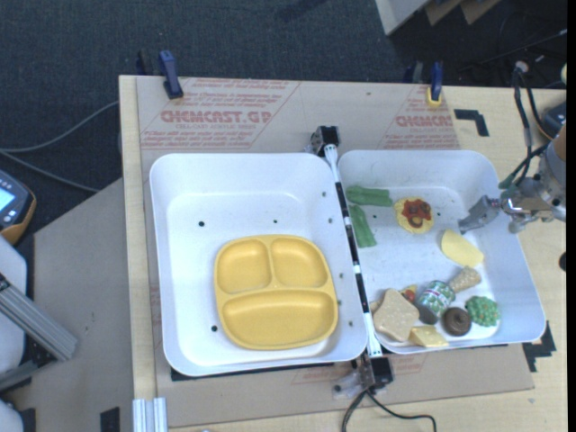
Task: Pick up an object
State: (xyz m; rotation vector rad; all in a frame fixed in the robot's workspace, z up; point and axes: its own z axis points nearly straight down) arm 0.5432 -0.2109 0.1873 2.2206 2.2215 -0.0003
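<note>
Position the gripper [479, 214] over the yellow wedge [462, 247] in the right bin [513, 277]; descend vertically (whether it is spread or closed cannot be told).

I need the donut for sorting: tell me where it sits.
The chocolate donut lies near the front edge of the right bin, between the green can and the broccoli.

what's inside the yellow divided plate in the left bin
Nothing visible: all three compartments of the yellow divided plastic plate look bare. The shallow white left bin floor beneath it is covered.
</note>
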